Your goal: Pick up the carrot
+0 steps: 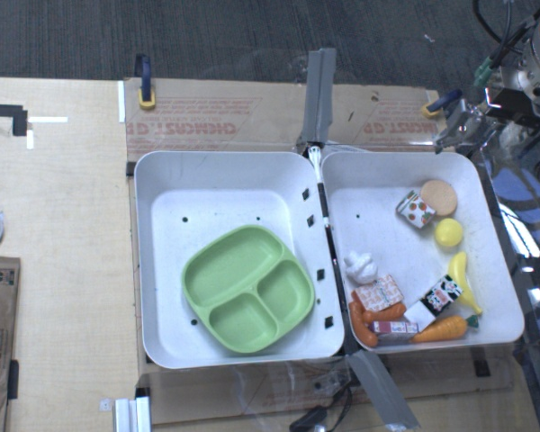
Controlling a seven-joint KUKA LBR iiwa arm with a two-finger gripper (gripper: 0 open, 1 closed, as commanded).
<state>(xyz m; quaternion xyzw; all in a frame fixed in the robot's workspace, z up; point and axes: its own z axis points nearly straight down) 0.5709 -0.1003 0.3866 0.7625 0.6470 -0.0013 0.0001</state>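
Two bins sit side by side on the bench. The left bin [153,241] holds a divided plate [247,288], lying toward its near right part. The right bin [378,174] holds the small things: a round cookie [440,196] at the far right with a small carton [416,211] touching its left side, a lemon [448,232] just in front of them, and a banana [460,277] nearer along the right wall. The carrot [442,328] lies along the near wall, right of a flat packet [378,292].

Pincer [457,135] at upper right (arm behind)
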